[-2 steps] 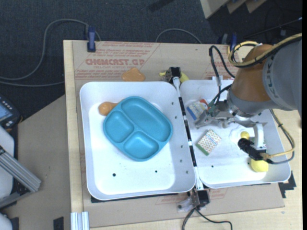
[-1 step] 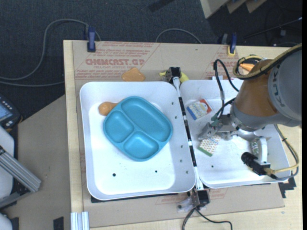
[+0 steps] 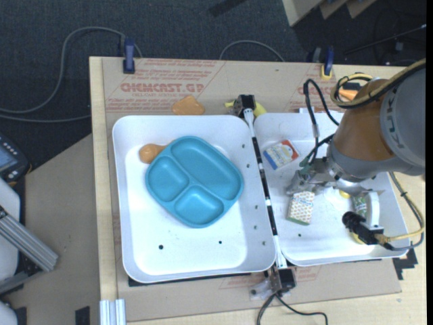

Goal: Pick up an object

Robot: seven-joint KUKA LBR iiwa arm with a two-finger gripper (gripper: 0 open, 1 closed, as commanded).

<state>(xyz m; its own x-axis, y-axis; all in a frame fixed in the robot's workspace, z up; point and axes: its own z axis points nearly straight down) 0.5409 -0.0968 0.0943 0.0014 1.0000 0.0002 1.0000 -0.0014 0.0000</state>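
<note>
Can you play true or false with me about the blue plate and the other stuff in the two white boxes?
1. The blue plastic plate with three sections lies in the left white bin. True.
2. The small speckled packet lies on top of the blue plate. False: it lies in the right white bin, below the pincer.
3. An orange round thing peeks out beside the plate's upper left edge. True.
4. The robot arm's orange band hangs over the left bin. False: it is over the right bin.
5. A white packet with red and blue print lies in the right bin near the divider. True.
</note>
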